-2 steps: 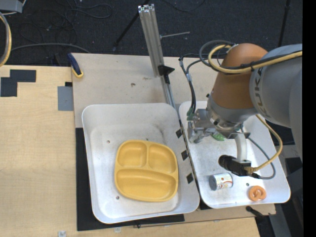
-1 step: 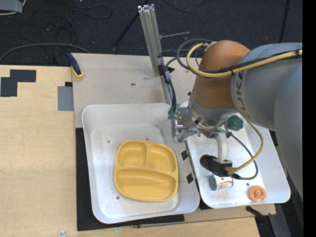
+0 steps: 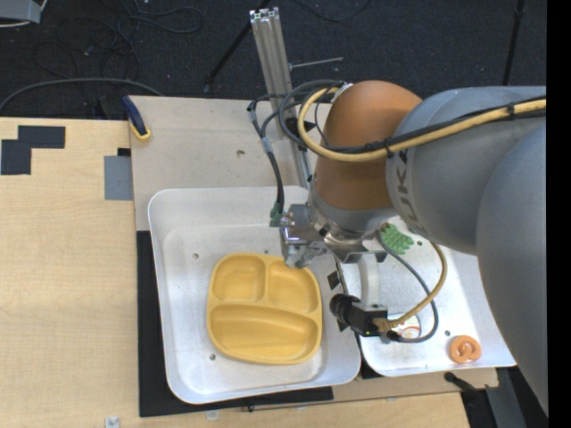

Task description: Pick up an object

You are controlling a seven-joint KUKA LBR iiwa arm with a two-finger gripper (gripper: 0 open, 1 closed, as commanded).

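From the camera view above the bench, the arm [image 3: 428,168] is reaching in over the seam between the two bins, and the claw [image 3: 299,250] is hanging at the far right corner of the yellow divided plate [image 3: 264,308]. The plate is lying flat in the left bin [image 3: 169,283], just below and left of the claw, probably the intended pick, since its raised rim offers an edge to pinch. Whether the claw is spread or pressed together, I cannot tell. Off to the claw's right, in the right bin [image 3: 428,357], a green toy [image 3: 397,238] is lying close by and a small orange ring [image 3: 463,349] is sitting farther down.
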